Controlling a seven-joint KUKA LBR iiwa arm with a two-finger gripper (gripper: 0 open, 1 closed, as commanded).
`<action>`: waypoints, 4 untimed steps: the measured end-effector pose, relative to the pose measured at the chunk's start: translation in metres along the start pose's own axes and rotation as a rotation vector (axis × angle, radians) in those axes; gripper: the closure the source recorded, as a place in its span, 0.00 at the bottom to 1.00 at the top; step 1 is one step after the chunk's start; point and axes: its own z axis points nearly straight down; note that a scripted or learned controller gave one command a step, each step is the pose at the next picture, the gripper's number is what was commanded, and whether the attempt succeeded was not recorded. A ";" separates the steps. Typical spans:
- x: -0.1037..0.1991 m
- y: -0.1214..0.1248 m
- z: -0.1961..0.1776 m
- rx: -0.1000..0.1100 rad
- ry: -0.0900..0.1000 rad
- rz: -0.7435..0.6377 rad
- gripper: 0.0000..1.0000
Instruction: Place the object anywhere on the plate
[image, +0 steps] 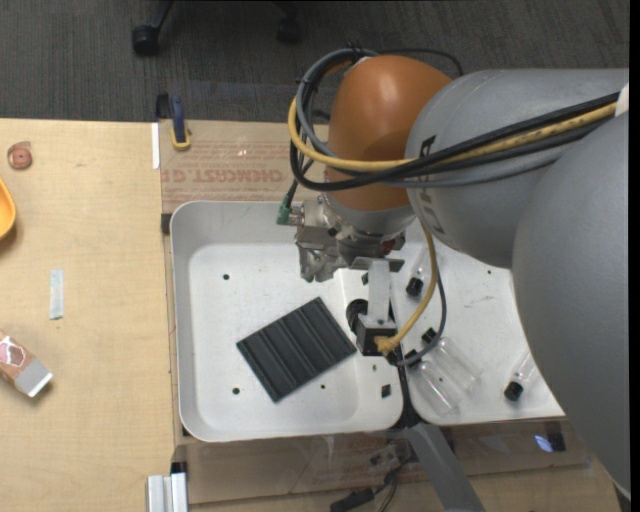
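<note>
Gripper (322, 262) hung over left bin (210, 300), just beside black ribbed plate (297, 348); open or closed, could not tell. Plate bare. Clear item (447, 377), probably the object, lay in right bin (480, 300). Placement not yet done.

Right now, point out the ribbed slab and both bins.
Ribbed slab (296, 349): camera view, its middle.
Left bin (215, 300): camera view, bare floor.
Right bin (472, 308): camera view, bare floor.
</note>
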 end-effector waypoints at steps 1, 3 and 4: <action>-0.028 0.023 0.004 -0.001 0.000 -0.103 1.00; -0.050 -0.020 -0.082 -0.004 0.000 -0.702 1.00; -0.033 -0.024 -0.047 -0.004 0.000 -1.174 1.00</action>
